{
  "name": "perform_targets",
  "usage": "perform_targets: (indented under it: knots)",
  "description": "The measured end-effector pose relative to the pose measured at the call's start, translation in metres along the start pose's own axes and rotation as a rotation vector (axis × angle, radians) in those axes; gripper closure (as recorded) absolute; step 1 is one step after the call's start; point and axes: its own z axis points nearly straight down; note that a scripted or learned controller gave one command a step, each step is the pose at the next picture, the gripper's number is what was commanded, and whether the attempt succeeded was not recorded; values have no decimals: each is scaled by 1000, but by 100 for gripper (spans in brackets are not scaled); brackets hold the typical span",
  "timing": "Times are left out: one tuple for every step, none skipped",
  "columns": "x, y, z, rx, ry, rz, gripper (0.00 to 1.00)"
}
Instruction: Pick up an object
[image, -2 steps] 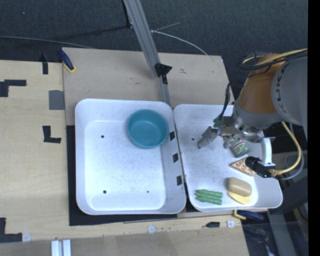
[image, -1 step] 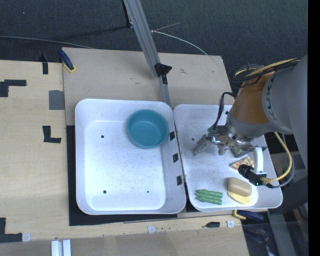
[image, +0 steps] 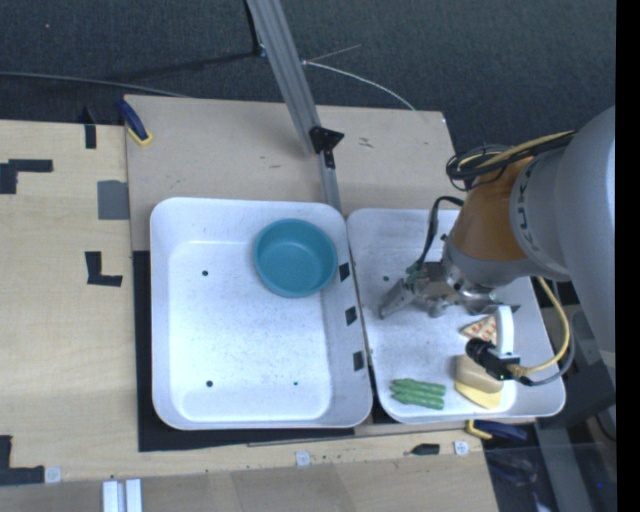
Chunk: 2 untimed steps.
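Two white bins sit side by side on the bench. The left bin (image: 190, 330) has a blue bowl (image: 294, 257) in it, near its top right corner, standing the right way up. The right bin (image: 400, 240) has the arm (image: 520, 215) reaching into it from the right. The arm is grey with an orange band (image: 485, 220) above the wrist. The gripper (image: 395, 300) is low over the middle of the right bin, with its tips pointing left. Its fingers look spread apart and there is nothing between them. Near the front of that bin lies a small green thing (image: 416, 393) that looks like a bunch of beans. Just to its right, in the front right corner, is a yellow block (image: 478, 385). A bit above the block is a small piece with orange and pale marks (image: 480, 327), partly hidden by the gripper's parts. A black cable (image: 470, 160) loops by the orange band. A grey pole (image: 295, 85) slants down from the top of the view to where the two bins meet.
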Motion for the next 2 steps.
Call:
perform_targets:
  knots:
    - [-1, 1, -12, -4, -3, 0, 100]
    - [-4, 2, -75, -5, 1, 0, 100]
